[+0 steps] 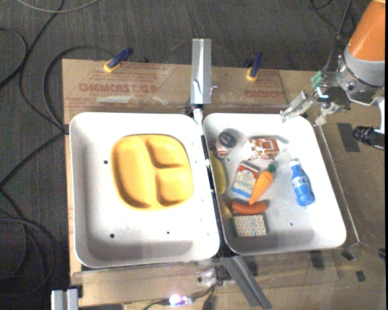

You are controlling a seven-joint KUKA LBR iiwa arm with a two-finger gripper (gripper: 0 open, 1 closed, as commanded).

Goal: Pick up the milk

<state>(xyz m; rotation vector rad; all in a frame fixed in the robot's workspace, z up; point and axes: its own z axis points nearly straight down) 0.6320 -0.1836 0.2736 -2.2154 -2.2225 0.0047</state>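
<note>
Your small white-and-blue milk carton [244,180] lies mid-right, hemmed by an orange carrot [262,184] and yellow banana [218,176]; the metal two-finger gripper [304,106], upper right, looks spread and holding nothing.

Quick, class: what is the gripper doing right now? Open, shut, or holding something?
Gripper: open, holding nothing, above the back right corner of the right bin. The milk lies in that bin, untouched.
</note>
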